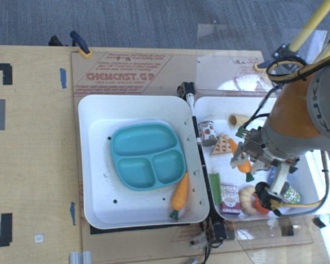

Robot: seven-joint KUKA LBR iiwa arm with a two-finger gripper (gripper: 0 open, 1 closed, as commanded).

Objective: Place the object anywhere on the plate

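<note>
Grey carpet floor (154,10) ran across twelve o'clock. The pale wooden bench (33,147) filled nine o'clock, marked with black tape corners (3,73) and carrying printed cardboard (126,70) beneath the bins.

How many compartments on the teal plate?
3 in the teal plate in the left bin: one wide compartment across the far side, two smaller ones on the near side, at left and right.
</note>
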